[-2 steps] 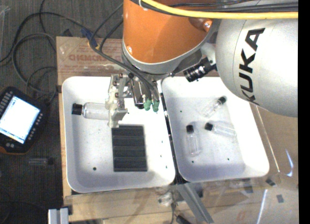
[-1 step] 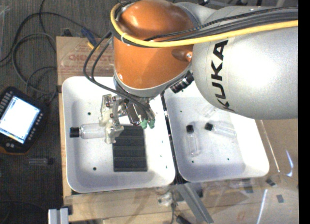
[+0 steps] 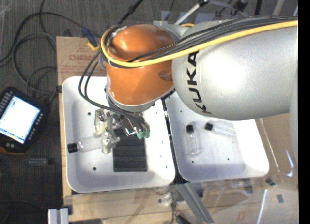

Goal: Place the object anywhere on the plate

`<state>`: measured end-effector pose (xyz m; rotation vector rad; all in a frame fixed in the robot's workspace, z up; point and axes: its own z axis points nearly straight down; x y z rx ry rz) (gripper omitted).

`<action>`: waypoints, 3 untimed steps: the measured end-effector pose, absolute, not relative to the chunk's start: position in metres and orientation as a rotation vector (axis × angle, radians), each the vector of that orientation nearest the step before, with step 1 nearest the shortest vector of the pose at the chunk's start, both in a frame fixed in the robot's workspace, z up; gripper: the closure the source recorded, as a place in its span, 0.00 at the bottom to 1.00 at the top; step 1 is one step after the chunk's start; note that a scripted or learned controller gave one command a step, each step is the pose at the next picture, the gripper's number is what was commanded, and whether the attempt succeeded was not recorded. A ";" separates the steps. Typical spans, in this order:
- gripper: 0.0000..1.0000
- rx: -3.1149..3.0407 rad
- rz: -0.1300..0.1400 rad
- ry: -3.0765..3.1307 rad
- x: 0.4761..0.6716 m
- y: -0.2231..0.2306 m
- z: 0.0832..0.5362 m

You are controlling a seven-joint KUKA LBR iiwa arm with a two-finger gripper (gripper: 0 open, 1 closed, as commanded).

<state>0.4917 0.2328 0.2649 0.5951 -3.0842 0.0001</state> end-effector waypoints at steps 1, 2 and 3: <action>1.00 0.734 0.000 -3.056 0.492 0.233 0.289; 1.00 1.389 -0.004 -2.822 0.495 0.234 0.407; 1.00 1.544 -0.006 -2.737 0.490 0.214 0.303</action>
